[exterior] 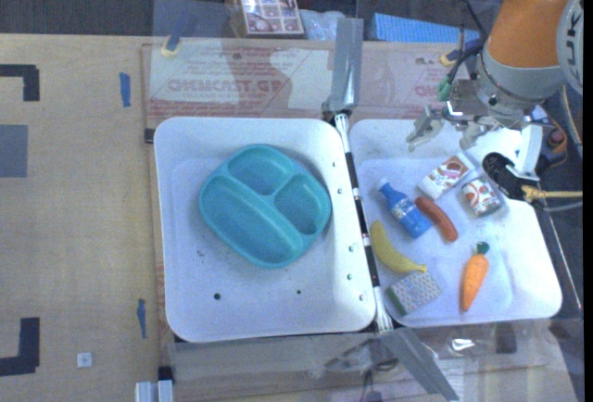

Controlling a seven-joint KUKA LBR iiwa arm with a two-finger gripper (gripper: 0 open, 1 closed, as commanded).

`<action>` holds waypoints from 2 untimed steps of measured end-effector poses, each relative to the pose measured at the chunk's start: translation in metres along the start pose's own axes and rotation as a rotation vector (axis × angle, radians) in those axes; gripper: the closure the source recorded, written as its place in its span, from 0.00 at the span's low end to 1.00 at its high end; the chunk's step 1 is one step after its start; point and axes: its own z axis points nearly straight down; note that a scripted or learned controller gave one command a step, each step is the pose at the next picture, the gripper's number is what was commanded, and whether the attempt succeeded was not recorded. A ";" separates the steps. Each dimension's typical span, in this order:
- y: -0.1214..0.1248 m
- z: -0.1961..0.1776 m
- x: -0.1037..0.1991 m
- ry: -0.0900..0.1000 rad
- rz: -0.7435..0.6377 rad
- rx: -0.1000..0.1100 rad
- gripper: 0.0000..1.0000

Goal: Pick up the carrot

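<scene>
carrot (474,276) well apart from gripper (437,124), right bin (542,294)

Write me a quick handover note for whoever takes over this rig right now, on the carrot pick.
Gripper: above the far edge of the right bin, nothing between its fingers; open or shut is unclear.
Carrot: lying in the right bin's near right part, leafy end away from the camera, untouched.
Nearby: banana, sponge, sausage, blue bottle.
Done: nothing yet.
Left: move over the carrot, descend, grasp, lift.
</scene>
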 end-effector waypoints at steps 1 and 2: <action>-0.014 0.077 -0.061 0.000 -0.195 -0.001 0.00; -0.015 0.118 -0.067 -0.016 -0.679 -0.019 0.00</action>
